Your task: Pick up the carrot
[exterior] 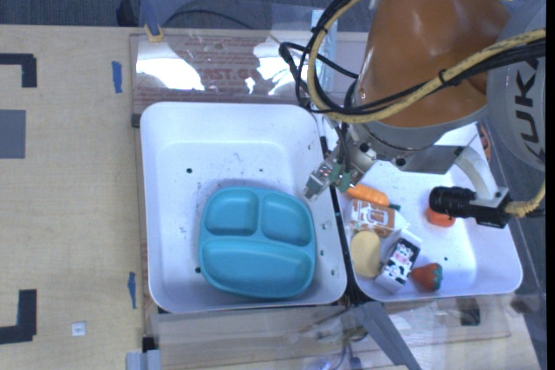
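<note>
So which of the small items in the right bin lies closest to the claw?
The orange carrot, just right of the claw; the pale yellow potato-shaped piece, black-and-white carton and red strawberry lie farther toward the bin's front.

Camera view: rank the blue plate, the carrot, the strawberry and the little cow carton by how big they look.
1. blue plate, by far the largest
2. carrot and cow carton, too alike to rank
3. strawberry, smallest; the carrot is partly hidden by the claw.

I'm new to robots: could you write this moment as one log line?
task: pick up carrot | gripper: above bin divider, beside carrot | carrot: lying in right bin | status: not picked
</note>
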